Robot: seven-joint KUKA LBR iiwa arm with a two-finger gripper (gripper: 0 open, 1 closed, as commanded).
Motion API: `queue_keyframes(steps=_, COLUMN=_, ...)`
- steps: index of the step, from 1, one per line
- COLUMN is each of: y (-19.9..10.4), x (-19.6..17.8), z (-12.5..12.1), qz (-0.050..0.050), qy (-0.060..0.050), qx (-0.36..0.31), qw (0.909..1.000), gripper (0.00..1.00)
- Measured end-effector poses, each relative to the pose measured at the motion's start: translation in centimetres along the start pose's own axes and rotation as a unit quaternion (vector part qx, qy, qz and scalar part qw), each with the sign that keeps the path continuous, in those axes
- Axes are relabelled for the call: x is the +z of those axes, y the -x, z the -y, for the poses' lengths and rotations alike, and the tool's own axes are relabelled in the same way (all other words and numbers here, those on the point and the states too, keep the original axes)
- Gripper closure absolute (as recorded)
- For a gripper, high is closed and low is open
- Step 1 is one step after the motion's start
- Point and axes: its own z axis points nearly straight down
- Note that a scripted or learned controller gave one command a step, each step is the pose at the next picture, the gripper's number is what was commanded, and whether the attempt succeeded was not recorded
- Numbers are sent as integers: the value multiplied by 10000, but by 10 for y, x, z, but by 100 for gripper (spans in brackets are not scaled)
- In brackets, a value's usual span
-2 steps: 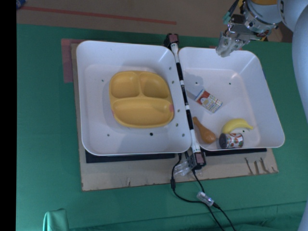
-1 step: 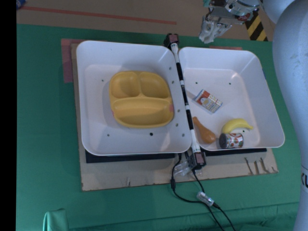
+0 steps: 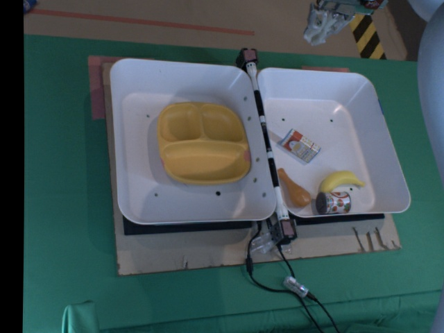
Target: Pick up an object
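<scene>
My gripper (image 3: 323,25) hangs high above the far edge of the right bin (image 3: 374,96), over the bench beyond it, and nothing shows in it. In the right bin lie a small red and white carton (image 3: 299,146) near the middle, an orange drumstick-shaped toy (image 3: 294,188) against the divider, a yellow banana (image 3: 340,180) and a small can (image 3: 334,202) lying on its side at the front. A yellow divided plate (image 3: 202,142) sits in the left bin (image 3: 132,116).
A black and white divider rail (image 3: 261,127) runs between the two bins. Cables (image 3: 288,279) trail over the green cloth in front of them. Yellow and black hazard tape (image 3: 366,35) marks the bench behind the gripper. The grey arm (image 3: 430,82) comes down the right side.
</scene>
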Motion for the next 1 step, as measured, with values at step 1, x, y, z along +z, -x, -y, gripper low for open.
queue_keyframes(steps=1, y=-21, x=-29, z=0, qz=2, qy=-3, qx=3, qw=10000, gripper=100)
